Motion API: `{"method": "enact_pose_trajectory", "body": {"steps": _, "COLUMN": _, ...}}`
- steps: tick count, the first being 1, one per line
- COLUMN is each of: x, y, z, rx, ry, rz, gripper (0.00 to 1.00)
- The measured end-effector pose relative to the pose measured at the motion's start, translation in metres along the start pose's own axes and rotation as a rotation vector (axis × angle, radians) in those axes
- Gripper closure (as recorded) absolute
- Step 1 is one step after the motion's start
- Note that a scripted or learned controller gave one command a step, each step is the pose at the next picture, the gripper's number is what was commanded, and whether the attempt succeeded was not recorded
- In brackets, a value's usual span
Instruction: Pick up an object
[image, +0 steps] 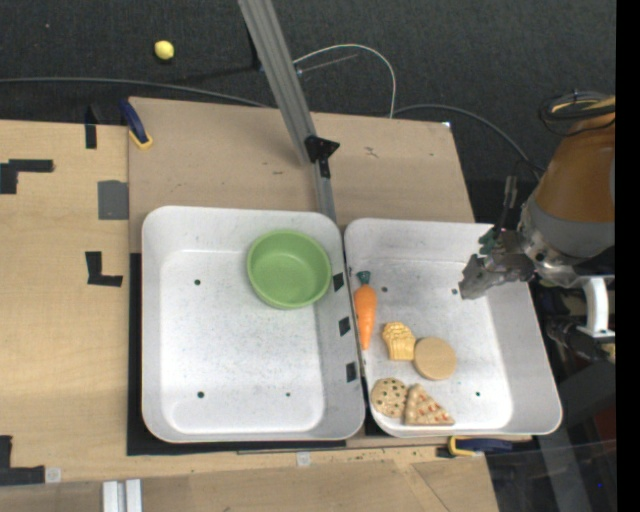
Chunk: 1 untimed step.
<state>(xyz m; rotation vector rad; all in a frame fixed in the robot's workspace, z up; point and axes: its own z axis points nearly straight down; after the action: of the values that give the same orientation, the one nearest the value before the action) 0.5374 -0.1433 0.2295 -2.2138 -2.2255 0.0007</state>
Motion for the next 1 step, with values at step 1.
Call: {"method": "enact_pose_trajectory", "body": {"steps": 1, "x": 0.0549, "y": 0.0004, "z": -0.0094, "rx": -0.001, "ry": 0.001, "rz": -0.002, "gripper": 1.0}}
